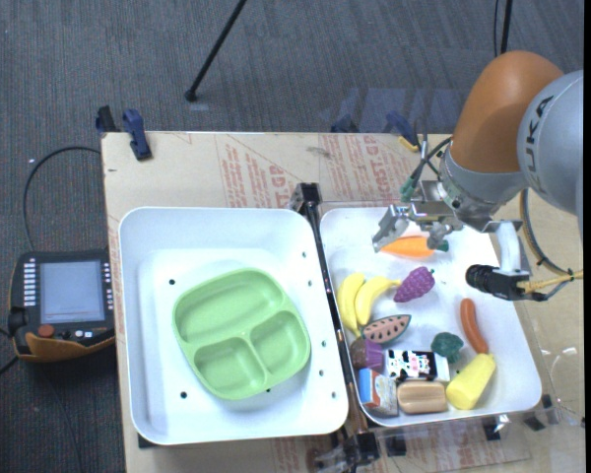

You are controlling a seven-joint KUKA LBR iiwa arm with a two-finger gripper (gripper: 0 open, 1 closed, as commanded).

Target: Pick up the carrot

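While the arm reaches in from the right, its claw hangs over the far part of the right bin, fingers spread apart with one at each side of the carrot. The carrot lies with its long axis running left to right, nearly level, the thinner tip pointing left; whether the fingers actually grip it or it rests on the bin floor cannot be told. Just near of it lie a purple grape bunch and two bananas, with a watermelon slice nearer still. A sausage lies toward the right wall. Along the near edge sit a bread roll, a corn cob and a milk carton. The left bin holds a green divided plate. A pendant rests on the floor left of the bench.
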